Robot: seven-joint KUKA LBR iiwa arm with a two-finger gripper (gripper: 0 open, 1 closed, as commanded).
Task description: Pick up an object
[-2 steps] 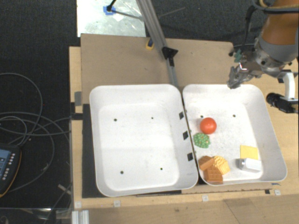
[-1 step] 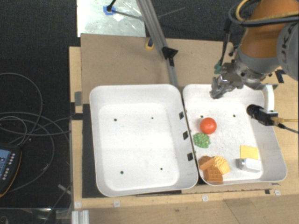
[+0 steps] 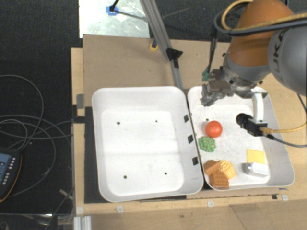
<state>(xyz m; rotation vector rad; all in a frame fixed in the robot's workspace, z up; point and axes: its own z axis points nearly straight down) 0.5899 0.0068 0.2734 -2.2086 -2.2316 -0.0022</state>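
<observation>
In the right bin (image 3: 283, 174) lie a red tomato-like ball (image 3: 214, 128), a green bumpy piece (image 3: 207, 143), an orange-brown waffle-like piece (image 3: 219, 171), a yellow block (image 3: 255, 155) and a small silver-white piece (image 3: 254, 168). My gripper (image 3: 209, 97) hangs over the far left part of that bin, above and behind the red ball, apart from it. Nothing shows between its fingers. The orange band and grey wrist rise behind it at the upper right.
The left bin (image 3: 103, 143) lies beside the right one, joined by black clips along the shared edge. A grey pole (image 3: 160, 30) slants in from the top toward the bins' far edge. A yellow cable (image 3: 288, 128) crosses the right bin's right side.
</observation>
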